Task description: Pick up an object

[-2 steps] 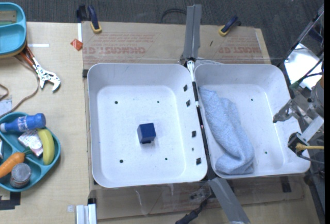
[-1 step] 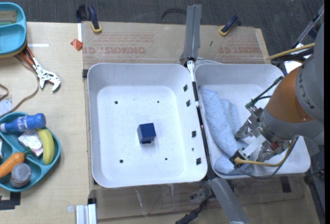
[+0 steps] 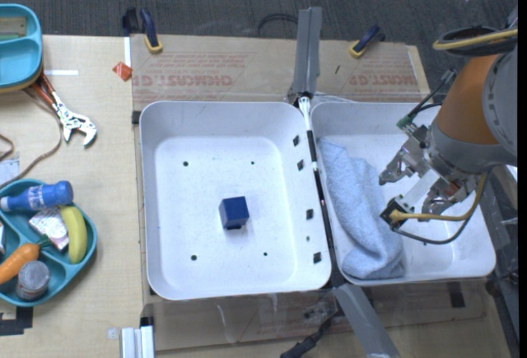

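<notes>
Camera view: two white bins side by side on the table. The left bin (image 3: 165, 183) holds a small blue block (image 3: 235, 211) near its middle. The right bin (image 3: 469, 262) holds a pale blue towel (image 3: 356, 204) bunched along its left wall. The end effector (image 3: 399, 196) hangs over the right bin, just beside the towel; whether it is released or clenched cannot be told, and nothing is seen in its grasp. The towel looks soft and light: pinch a raised fold. The block looks rigid and light: grip across opposite flat faces.
</notes>
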Motion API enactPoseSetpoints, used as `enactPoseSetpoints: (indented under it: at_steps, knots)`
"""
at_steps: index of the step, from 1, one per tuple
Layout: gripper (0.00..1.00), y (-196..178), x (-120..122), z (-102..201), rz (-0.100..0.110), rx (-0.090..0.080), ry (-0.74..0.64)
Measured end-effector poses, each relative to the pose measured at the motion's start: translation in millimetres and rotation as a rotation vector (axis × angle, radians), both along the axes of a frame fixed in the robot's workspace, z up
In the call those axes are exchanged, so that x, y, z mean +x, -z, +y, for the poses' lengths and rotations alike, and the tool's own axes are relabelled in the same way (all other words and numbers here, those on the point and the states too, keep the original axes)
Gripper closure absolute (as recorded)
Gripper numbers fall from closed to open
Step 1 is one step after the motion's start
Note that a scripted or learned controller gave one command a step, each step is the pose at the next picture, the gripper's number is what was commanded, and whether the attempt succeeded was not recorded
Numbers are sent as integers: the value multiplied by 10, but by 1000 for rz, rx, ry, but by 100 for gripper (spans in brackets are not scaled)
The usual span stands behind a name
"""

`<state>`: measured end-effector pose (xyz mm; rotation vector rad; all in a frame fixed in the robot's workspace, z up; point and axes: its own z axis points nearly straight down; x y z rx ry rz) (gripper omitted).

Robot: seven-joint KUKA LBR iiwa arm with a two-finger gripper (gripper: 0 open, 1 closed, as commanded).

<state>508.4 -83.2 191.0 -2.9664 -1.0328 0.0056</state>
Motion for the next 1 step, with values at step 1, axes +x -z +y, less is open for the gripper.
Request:
enactPoseSetpoints:
  at_steps: [1]
  knots:
    - [0, -543, 273, 379, 0, -1, -59]
